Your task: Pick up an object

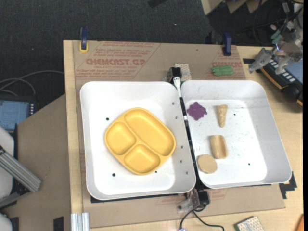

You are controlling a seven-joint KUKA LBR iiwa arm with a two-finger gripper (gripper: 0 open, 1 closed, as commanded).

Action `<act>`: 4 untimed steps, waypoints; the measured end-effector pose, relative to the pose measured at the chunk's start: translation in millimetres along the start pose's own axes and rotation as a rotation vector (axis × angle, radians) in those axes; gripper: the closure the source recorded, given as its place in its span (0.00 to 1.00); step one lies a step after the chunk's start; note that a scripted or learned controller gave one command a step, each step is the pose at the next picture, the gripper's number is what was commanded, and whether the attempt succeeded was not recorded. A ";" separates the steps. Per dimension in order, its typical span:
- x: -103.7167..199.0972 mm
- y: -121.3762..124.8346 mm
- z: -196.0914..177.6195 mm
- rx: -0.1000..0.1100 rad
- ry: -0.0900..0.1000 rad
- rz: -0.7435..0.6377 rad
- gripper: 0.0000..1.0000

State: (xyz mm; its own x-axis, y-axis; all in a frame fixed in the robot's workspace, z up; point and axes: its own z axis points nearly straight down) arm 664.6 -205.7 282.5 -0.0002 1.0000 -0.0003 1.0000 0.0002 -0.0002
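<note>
Down-left of the gripper (263, 60), whose grip I cannot tell, lies the cone (221, 115), lengthwise up-down the view.

From my station I saw two bins side by side on the bench (120, 57), their inner edges touching. The left bin (91, 129) held a divided plate (139, 140) near its middle. In the right bin (260, 129), a flat scrap (196, 111) and a cone (221, 115) lay toward the back, with a cylinder (217, 146) nearer the front and a disc (208, 164) just beside it, front-left.
</note>
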 end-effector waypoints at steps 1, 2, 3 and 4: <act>11.5 -0.8 173.3 0.012 0.004 -0.002 0.00; 56.1 -70.6 200.4 0.009 0.005 0.000 0.00; 68.7 -145.2 198.5 0.006 0.003 0.002 0.00; 68.1 -141.0 187.7 -0.004 -0.001 0.002 1.00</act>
State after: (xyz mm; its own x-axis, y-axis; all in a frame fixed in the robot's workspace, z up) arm 523.6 -137.7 94.8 0.0019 1.0000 -0.0011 1.0000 -0.0019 0.0038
